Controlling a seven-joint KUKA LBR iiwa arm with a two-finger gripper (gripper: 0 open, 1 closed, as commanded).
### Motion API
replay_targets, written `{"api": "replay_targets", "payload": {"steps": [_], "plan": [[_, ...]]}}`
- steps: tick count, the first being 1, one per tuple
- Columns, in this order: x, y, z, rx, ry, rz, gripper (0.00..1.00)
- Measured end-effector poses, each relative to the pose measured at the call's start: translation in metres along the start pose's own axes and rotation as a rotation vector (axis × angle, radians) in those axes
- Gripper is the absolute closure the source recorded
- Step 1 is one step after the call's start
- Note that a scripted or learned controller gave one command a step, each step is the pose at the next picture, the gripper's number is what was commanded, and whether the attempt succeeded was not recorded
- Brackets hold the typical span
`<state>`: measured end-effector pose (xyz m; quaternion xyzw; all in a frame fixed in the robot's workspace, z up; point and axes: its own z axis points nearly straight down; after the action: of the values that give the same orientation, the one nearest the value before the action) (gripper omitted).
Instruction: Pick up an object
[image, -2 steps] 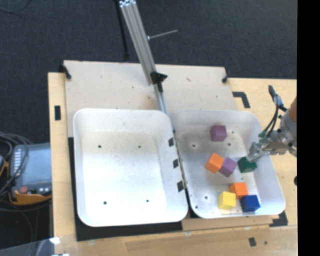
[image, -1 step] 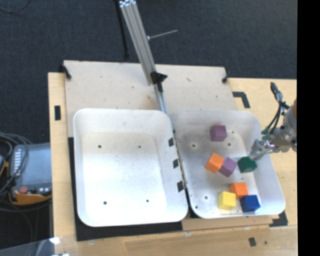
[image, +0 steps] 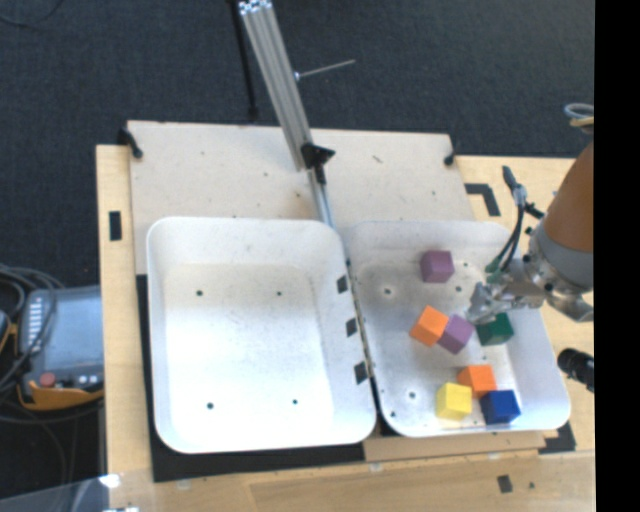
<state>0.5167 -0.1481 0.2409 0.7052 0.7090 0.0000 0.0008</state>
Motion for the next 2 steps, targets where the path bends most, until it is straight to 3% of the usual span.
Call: {"api": "replay_targets", "payload": {"steps": [2], "plan": [[0.106,-0.004,0.0,0.002,0.002,-0.001,1.0]]}}
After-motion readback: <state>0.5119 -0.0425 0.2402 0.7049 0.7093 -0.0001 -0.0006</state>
